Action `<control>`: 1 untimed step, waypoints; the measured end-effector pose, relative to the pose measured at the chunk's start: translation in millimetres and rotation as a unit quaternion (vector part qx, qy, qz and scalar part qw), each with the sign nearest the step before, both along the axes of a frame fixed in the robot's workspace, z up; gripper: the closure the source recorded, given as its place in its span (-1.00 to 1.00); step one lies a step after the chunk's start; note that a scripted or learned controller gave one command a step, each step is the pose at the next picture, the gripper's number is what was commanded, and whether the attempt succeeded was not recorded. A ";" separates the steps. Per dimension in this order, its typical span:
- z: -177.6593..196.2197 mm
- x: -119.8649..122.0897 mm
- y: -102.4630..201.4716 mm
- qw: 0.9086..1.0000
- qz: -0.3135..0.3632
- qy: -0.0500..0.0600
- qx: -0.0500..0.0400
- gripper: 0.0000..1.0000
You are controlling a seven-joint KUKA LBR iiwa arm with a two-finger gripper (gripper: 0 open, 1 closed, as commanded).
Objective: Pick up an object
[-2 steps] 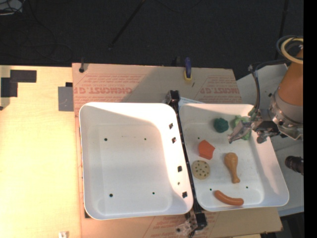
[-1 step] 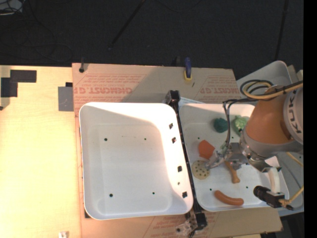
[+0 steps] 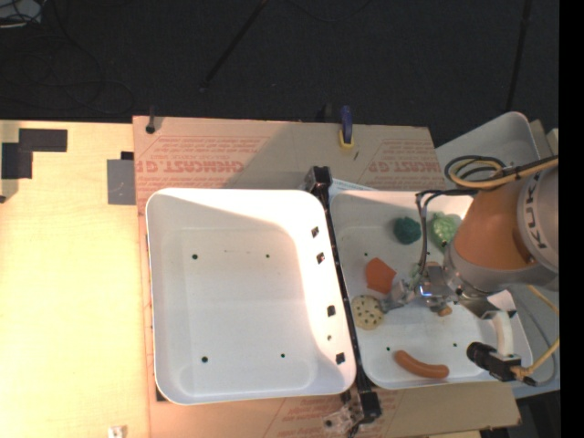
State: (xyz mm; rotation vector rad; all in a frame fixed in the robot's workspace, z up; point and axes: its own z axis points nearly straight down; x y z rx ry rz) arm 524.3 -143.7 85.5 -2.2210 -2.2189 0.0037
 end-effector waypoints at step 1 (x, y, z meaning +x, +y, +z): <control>118.7 29.1 -1.7 1.000 0.001 -0.007 -0.001 -1.00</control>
